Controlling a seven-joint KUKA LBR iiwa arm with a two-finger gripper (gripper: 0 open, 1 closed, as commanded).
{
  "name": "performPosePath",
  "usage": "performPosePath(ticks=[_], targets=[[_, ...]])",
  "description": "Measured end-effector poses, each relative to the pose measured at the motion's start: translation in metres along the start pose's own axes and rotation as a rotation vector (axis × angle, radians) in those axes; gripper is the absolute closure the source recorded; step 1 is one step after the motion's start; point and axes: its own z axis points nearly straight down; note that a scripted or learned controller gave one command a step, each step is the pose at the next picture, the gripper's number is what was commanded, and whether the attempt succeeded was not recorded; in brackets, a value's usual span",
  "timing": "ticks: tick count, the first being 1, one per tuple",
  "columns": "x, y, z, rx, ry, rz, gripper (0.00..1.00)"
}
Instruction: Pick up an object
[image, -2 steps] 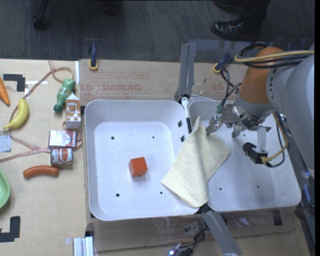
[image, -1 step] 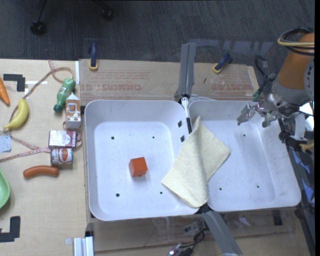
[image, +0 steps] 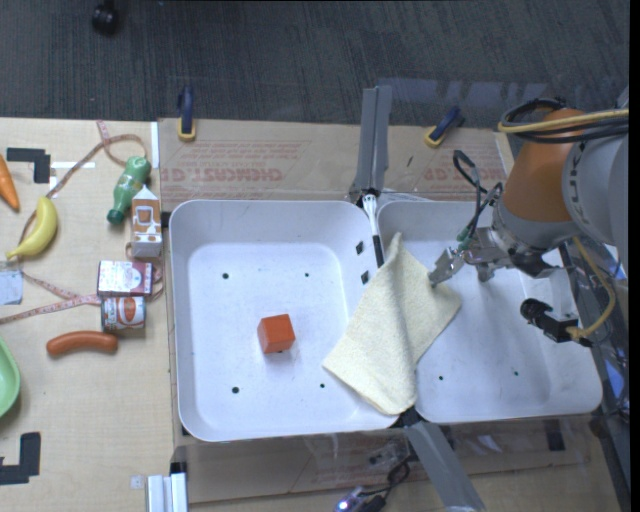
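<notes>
While nothing is lifted yet, the pick is barely begun
The gripper (image: 447, 268) hangs beside the yellow cloth (image: 397, 325) straddling both bins; jaws slightly apart, holding nothing, orange block (image: 277, 333) untouched

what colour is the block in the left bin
Orange-red; the block shows clearly in the camera view.
</notes>
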Motion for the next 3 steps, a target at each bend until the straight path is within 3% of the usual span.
performPosePath(ticks=[1, 2, 3], targets=[[0.0329, -0.0130, -0.0007, -0.001, 0.000, -0.003, 0.00], [0.0308, -0.0133, -0.0100, -0.001, -0.001, 0.002, 1.00], [0.0306, -0.0133, -0.0101, -0.001, -0.001, 0.002, 0.00]])
